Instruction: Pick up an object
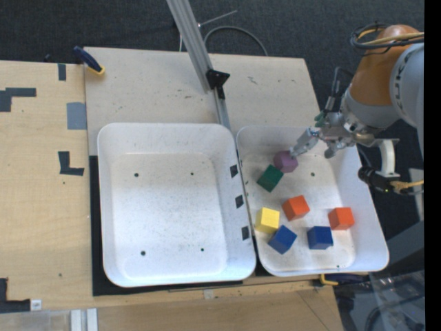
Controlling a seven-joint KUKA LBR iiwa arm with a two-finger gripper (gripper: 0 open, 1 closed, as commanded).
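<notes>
Arm [386, 74] reaches in from the right, bent down over the right bin [365, 250]; pincer [303, 145] sits just above the purple ball [284, 161], its grip unclear.

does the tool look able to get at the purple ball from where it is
Probably yes. The tool hangs just above and right of the purple ball, with nothing between them. The green block lies close on the ball's lower left, which might crowd a finger.
</notes>
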